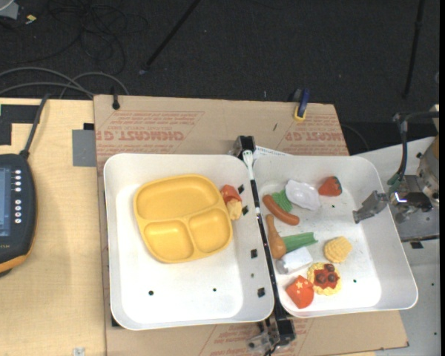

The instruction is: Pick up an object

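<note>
Gripper (pixel 372 205) at rt bin's (pixel 386 180) rt edge; corn toy (pixel 337 249) nearby, lower-left.

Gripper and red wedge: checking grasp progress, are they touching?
Apart. The camera view shows bare white bin floor between the gripper and the red wedge.

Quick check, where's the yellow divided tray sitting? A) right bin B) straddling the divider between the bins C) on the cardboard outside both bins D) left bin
D: the yellow divided tray lies flat inside the left bin, while the toy food pieces such as the hot dog and the corn are in the right bin.
</note>
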